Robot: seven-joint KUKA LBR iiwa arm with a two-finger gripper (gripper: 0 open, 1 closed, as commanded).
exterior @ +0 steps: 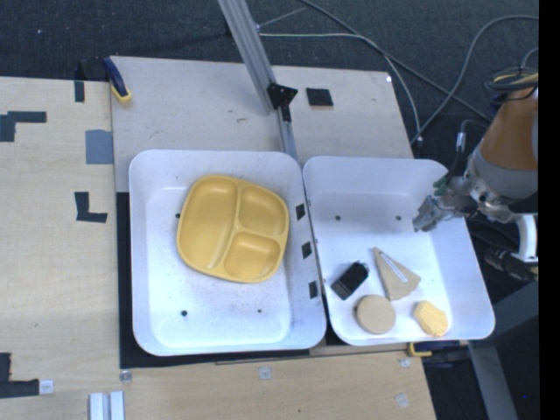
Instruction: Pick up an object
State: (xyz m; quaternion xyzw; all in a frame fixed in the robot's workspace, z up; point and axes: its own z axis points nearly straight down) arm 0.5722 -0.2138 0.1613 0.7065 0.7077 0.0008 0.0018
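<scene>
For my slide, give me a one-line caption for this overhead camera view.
Gripper poised over the right bin above four small items, with a yellow divided plate in the left bin.

I work in a robotics lab: taped bench (pixel 52 173), two bins (pixel 149 234), loose cables (pixel 455 86), dark carpet (pixel 131 16).

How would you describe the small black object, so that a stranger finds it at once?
Look in the right-hand white bin, at the cluster near its front edge. The black block is the leftmost piece there, beside the round tan disc and the pale wedge. It is the only dark item.
</scene>
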